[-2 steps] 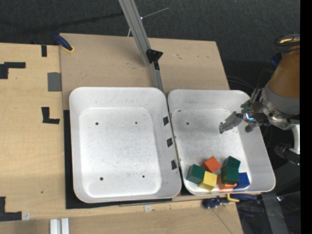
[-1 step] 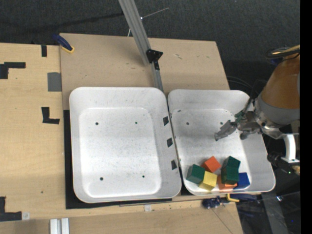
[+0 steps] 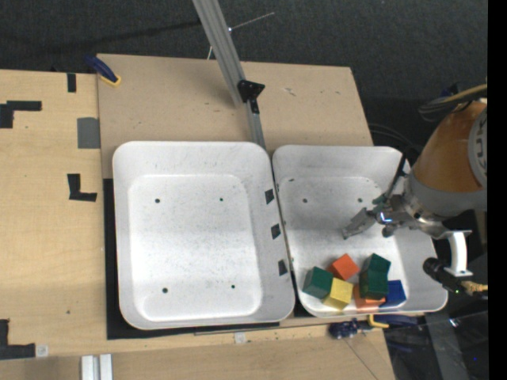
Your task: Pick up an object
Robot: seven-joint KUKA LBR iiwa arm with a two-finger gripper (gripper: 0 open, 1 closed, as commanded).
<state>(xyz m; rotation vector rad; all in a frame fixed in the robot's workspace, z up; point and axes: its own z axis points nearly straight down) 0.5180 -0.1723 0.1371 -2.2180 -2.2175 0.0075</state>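
Right bin [image 3: 333, 172], near edge, at about 5 o'clock of the view: a cluster of blocks touching one another — yellow block [image 3: 341, 292], green block [image 3: 318, 281], orange block [image 3: 344, 267], dark green block [image 3: 376, 274], blue block [image 3: 394, 292]. Above them, at 3 o'clock: gripper [image 3: 372, 216], over the bin floor, apart from the blocks; its spread cannot be told; nothing shows between its fingers. Left bin [image 3: 127, 165] at 9 o'clock.
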